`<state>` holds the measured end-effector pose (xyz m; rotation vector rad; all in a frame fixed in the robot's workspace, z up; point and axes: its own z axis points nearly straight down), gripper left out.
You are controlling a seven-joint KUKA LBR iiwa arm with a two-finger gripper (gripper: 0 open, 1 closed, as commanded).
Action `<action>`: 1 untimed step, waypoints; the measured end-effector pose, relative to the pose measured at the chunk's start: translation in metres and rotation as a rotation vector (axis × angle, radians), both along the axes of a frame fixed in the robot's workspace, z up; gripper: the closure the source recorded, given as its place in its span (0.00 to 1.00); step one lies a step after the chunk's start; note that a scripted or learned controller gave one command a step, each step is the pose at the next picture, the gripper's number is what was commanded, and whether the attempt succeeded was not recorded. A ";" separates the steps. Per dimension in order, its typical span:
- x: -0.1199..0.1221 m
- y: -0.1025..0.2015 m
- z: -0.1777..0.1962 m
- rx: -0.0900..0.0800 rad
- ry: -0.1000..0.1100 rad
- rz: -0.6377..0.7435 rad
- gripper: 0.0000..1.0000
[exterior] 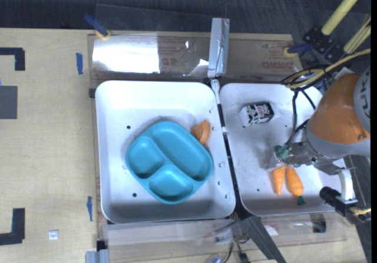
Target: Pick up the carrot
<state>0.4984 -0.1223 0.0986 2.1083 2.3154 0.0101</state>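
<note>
The carrot [294,181] lies in the right bin [250,197], toward its near right part, touching a second orange carrot-like piece [277,180] on its left. The gripper [287,155] hangs just above their upper ends; whether its fingers are open or closed cannot be told. A small black-and-white object [257,112] sits farther back. The left bin [112,138] holds a blue divided tray [169,160] and an orange piece [201,132]. Both bins rest on a pale wooden counter [41,150].

Arm [341,114]: cut off by the right edge.
Tool [287,155]: fingers blurred, state not readable.
Orange piece [202,132]: partly hidden behind the blue tray [169,160].
</note>
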 end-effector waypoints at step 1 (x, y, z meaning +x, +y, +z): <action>0.042 0.076 0.100 0.004 0.009 -0.194 1.00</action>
